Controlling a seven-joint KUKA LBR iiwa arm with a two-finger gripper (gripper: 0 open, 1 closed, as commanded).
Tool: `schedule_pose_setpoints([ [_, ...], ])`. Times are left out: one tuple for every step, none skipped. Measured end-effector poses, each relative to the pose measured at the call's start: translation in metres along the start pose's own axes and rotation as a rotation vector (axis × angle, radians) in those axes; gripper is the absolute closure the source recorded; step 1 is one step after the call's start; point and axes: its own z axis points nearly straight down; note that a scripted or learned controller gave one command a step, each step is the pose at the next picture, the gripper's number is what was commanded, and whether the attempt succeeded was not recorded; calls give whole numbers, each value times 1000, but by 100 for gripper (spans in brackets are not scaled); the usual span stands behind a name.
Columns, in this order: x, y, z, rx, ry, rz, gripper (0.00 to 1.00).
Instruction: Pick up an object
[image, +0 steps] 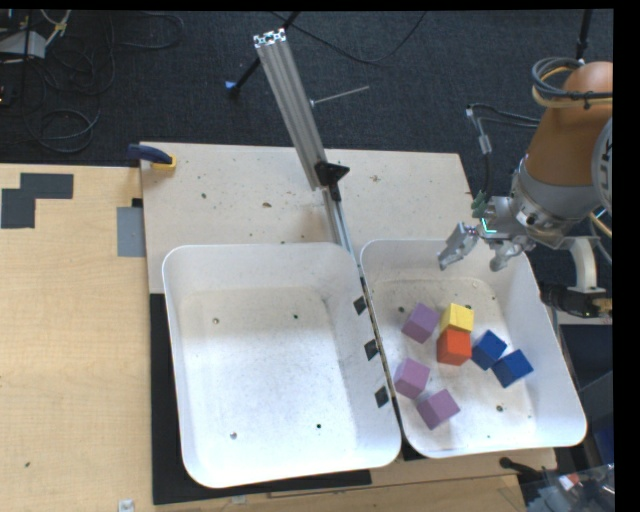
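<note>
Open and empty, the gripper (478, 250) hovers above the far edge of the right bin (560, 400), so the pick is not begun; next it must descend onto one block, perhaps the yellow cube (460, 317).

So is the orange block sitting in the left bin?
No, the orange block lies in the right bin, touching the yellow block, among purple and blue blocks.

My surface (250, 190) is pale, speckled board, adjoined at left by light wood panelling (60, 330) bearing grey patches. Beyond lies dark carpet (400, 60) strewn with black cables (60, 110); a slanted aluminium strut (295, 100) crosses it.
</note>
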Motion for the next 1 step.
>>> schedule_pose_setpoints([
  [0,1,-3,-4,-1,-1,0],
])
